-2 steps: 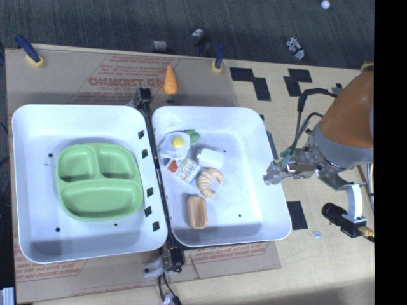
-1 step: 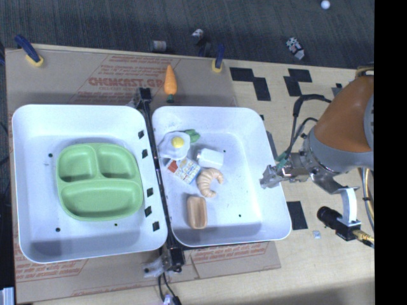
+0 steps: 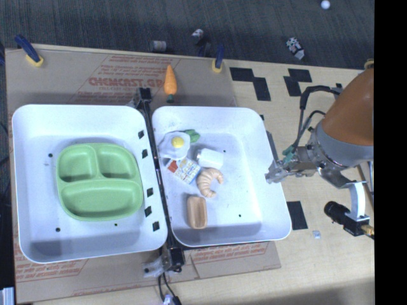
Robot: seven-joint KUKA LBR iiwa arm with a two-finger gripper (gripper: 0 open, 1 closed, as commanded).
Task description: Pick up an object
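- Right bin (image 3: 254, 224) holds the pickable items in a loose cluster left of centre: fried egg toy (image 3: 177, 143) on top, white cylinder (image 3: 210, 157) beside it, small printed packet (image 3: 185, 169) below.
- Croissant (image 3: 209, 181) sits just under the cylinder; tan bread-like piece (image 3: 196, 211) lies apart, nearer the front wall.
- Hand (image 3: 278, 170) sits at the right bin's right rim, outside the cluster; nothing seen in it, can't tell how far open.
- Left bin (image 3: 25, 234) has a green divided tray (image 3: 98, 181).
- Orange carrot (image 3: 170, 80) on the worktop (image 3: 331, 259) behind the bins.
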